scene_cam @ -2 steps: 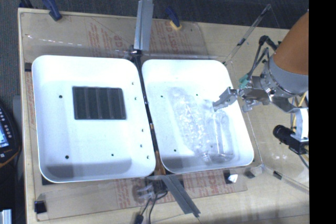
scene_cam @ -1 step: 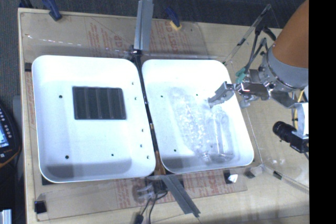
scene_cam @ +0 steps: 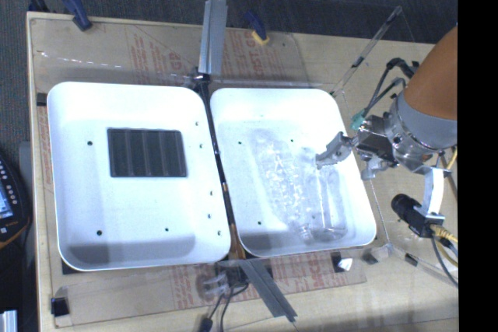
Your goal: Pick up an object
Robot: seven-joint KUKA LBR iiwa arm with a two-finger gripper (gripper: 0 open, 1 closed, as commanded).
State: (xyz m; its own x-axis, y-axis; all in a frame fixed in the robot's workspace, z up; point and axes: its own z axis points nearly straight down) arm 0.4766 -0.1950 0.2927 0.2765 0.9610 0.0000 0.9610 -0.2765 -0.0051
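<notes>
Gripper, reaching in from the right on the grey arm, is pictured over the right-hand edge of the right bin, its tip just above a crumpled clear plastic object lying on the bin floor. Nothing can be made out between the fingers, and whether they are spread or pressed together cannot be told from this slanted view. The clear plastic object, hard to trace against the white, is spread from the middle of that bin toward its near right corner. A dark ribbed rectangular block is seen flat in the middle of the left bin, well apart from the arm.

The approach stage appears to be in hand: the tool is placed near the plastic but a grasp is not yet shown. A descent onto a graspable fold is judged to be called for next, followed by a firm closing and a lift. Thin, see-through, slippery material is likely to be missed or dropped.
</notes>
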